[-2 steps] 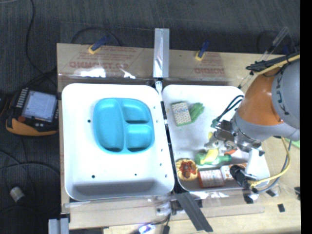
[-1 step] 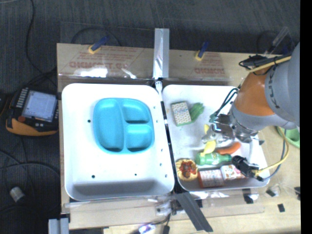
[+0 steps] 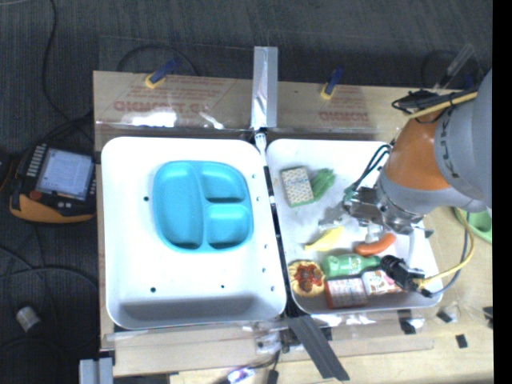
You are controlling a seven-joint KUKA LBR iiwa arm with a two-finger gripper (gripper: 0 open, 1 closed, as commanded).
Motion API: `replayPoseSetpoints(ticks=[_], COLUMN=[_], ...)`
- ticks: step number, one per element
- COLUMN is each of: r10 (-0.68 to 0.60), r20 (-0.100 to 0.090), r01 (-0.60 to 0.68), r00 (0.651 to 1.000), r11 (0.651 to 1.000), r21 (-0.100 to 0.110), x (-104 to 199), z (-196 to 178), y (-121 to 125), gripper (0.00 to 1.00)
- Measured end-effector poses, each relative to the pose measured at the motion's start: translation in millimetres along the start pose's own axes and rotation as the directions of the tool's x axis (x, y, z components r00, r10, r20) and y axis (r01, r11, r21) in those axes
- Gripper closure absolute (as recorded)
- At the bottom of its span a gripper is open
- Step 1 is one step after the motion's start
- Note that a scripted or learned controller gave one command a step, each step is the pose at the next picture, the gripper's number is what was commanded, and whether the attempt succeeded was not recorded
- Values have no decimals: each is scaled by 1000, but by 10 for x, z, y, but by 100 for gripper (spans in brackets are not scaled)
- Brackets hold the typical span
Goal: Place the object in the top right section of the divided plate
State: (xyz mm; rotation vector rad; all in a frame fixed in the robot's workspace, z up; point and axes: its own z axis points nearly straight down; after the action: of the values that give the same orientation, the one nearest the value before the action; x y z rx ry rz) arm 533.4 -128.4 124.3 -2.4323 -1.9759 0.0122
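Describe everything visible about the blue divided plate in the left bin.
The light blue divided plate looks like smooth plastic, a rounded rectangle with raised ridges splitting it into three sections: one long section on its left and two smaller ones stacked on its right. It lies flat, right way up, on the floor of the left white bin, slightly toward the far side. Nothing rests in it.
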Motion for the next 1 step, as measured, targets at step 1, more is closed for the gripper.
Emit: replayPoseSetpoints(ticks=[1], r10=[-412], r20=[6], r01=[412], r00=[911], r11=[911], r21=[-17], x=[-392], z=[334], y=[-268], gripper=[0])
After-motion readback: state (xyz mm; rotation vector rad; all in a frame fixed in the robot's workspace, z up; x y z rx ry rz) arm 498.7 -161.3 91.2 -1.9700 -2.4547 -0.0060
